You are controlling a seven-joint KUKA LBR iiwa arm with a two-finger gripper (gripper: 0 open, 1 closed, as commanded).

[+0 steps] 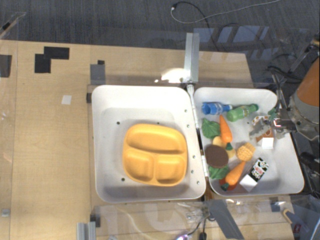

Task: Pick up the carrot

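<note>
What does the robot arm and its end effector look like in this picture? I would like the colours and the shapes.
At the right edge, the arm shows a rounded orange band over a grey segment. Its end effector is a small metallic grey assembly with dark parts and a little reddish-orange detail, extending over the right shallow white bin. Dark cables run near the arm. The view is too coarse for finer markings.

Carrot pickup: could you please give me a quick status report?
Hand low over right bin, nothing seen in it. Two carrots: one by the bottles, one lower. Corn, brown disc crowd them.
</note>
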